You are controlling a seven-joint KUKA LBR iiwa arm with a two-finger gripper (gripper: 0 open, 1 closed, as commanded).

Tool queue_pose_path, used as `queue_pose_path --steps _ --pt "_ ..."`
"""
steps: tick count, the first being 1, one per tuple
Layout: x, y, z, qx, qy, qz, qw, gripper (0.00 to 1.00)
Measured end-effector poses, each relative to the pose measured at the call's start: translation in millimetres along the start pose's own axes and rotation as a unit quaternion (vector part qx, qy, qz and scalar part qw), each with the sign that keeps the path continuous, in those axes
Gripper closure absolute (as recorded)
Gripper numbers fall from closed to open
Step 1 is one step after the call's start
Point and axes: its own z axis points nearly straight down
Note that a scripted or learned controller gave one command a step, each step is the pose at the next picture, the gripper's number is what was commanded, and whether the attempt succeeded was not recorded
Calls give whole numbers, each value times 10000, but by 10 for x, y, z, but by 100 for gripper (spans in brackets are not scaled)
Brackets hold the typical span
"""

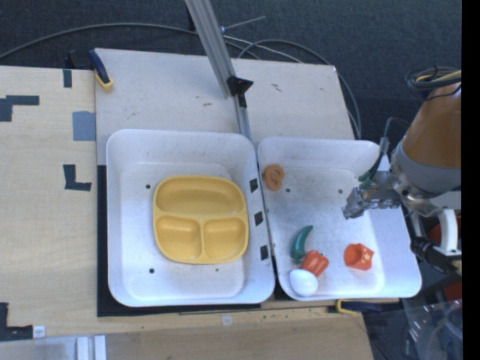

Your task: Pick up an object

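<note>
Over the right bin's [390, 280] far-right side the claw [360, 203], its state hard to tell, hovers apart from the orange pepper [358, 256], so a straight descent could miss it.

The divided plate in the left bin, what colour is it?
Yellow: the divided plate shows plainly in the camera view.

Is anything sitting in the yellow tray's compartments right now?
No, the yellow tray in the left bin has all three compartments bare.
</note>
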Motion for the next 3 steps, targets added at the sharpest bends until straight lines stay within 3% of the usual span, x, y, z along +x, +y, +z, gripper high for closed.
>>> queue_pose_path --steps 3 --pt "1547 428 112 1 7 -36 10000 100"
